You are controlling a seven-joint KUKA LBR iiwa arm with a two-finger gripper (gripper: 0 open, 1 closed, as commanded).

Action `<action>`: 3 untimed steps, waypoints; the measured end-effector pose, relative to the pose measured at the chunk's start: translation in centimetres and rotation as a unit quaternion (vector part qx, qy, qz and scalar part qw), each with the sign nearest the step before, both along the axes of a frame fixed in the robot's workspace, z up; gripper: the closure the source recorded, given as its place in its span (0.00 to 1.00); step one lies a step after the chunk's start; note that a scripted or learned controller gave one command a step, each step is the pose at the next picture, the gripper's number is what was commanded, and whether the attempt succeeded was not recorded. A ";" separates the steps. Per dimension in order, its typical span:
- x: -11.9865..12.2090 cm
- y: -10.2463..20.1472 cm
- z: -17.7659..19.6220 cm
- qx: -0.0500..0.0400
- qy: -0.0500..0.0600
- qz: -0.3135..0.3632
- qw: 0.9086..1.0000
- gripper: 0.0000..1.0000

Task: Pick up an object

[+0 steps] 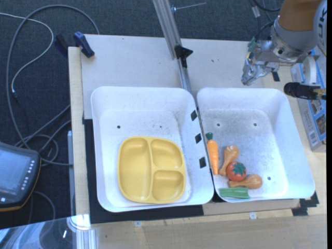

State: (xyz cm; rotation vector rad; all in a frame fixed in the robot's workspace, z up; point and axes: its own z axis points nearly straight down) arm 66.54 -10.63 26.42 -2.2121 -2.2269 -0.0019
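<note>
I see the gripper (252, 74) hanging above the bench just beyond the right bin (290, 134); I cannot tell its state. In that speckled white bin's near left corner lie glossy plastic foods: a tapered carrot (212, 156), a round tomato (236, 170), two tan gourd shapes and a flat green pod (233, 192). The left bin (104, 139) holds a smooth yellow divided tray (151, 168).

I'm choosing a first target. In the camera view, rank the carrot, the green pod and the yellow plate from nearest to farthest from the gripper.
From the gripper, above the right bin's far edge:
1. Carrot, right bin, left side.
2. Green pod, right bin's near edge.
3. Yellow plate, left bin.
</note>
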 end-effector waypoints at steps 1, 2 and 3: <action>-1.5 5.3 -1.4 0.000 0.001 0.000 1.000 1.00; -2.6 9.6 -1.3 0.000 0.001 0.000 1.000 1.00; -3.2 14.5 -2.4 0.000 0.002 0.000 1.000 1.00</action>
